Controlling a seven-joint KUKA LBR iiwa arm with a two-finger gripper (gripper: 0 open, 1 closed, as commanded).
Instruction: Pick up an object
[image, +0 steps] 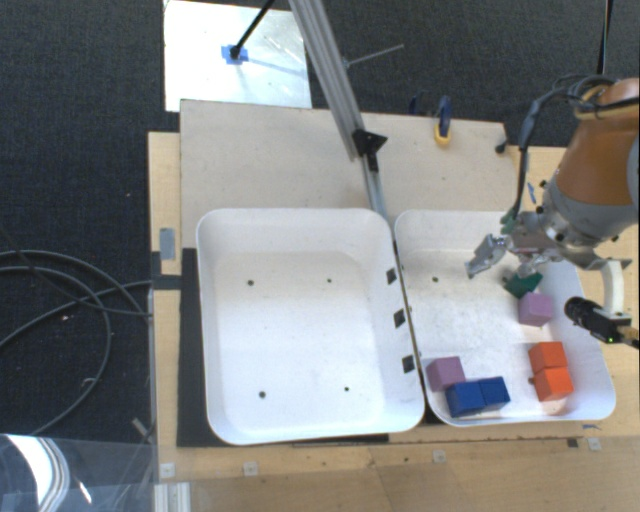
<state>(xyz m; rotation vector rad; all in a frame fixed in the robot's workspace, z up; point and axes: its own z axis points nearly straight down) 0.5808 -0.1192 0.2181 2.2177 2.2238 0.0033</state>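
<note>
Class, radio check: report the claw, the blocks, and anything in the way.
Claw over right bin, grip state unclear. Green block just under it, purple block close beside. No block seen between its fingers.

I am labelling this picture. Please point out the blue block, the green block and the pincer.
blue block (477, 396): camera view, its top face.
green block (522, 285): camera view, its visible top.
pincer (487, 256): camera view, between its fingertips.

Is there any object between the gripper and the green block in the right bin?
Nothing visible is between them. The gripper hangs over the right bin, and the green block lies just below it in the view. The nearest other thing, a light purple block, sits on the green block's far side.
</note>
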